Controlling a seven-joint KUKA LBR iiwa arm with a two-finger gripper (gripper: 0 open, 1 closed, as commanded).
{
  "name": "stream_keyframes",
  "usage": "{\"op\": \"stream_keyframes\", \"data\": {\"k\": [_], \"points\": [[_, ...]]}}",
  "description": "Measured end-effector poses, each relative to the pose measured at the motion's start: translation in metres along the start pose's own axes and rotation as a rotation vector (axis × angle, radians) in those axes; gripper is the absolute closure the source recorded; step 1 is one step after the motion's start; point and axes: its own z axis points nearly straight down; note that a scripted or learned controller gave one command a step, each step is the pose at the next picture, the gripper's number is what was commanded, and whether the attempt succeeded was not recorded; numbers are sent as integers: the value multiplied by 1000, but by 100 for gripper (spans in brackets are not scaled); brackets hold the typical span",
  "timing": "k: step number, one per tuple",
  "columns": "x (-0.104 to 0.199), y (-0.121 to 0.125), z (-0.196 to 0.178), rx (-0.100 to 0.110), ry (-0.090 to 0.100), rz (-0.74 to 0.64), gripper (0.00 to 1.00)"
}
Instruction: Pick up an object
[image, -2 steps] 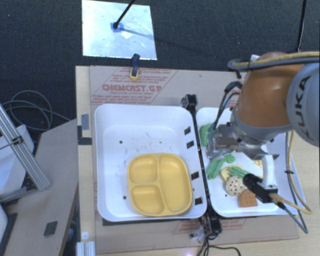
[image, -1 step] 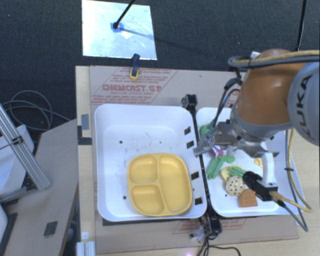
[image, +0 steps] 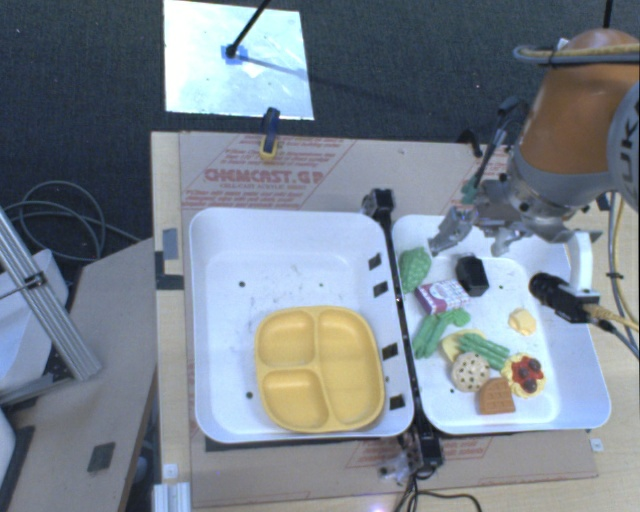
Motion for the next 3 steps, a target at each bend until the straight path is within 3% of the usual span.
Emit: {"op": "stream_keyframes", "data": {"k": [1,2,3], "points": [[-2,-89,-112,-4,5,-7,0],[-2,-86,-116,0,3,-13,100],[46,-34,-253,-11,5,-14,100]]}}
